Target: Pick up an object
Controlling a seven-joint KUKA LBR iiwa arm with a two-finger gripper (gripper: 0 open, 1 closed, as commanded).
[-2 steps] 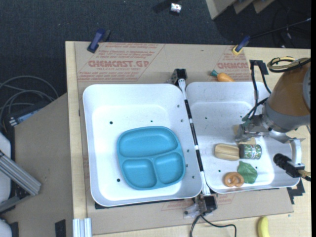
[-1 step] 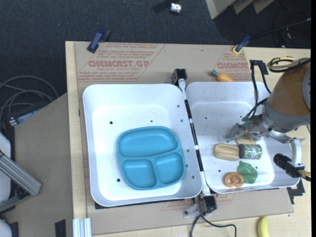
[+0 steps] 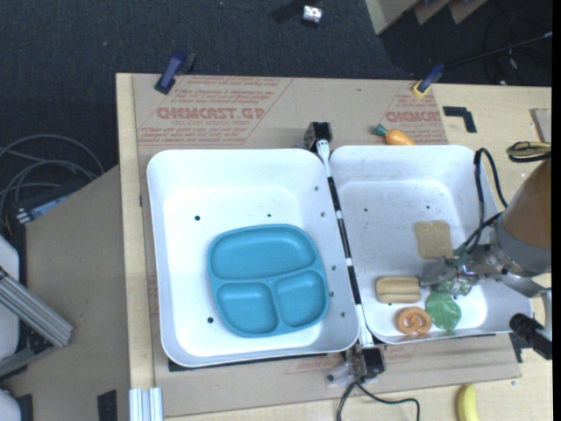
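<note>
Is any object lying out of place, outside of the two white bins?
Yes. A toy carrot lies on the bench just beyond the right bin, and a yellow banana-like piece lies at the bench's near edge.

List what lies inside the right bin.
In the right bin: a tan square, a tan block, a pretzel and a green piece. The claw reaches in, hiding anything beneath it.

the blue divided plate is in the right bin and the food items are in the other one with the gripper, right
Not quite: the camera view shows the blue plate in the left bin. The rest holds: the food items, such as the pretzel, lie in the other bin, where the gripper is.
</note>
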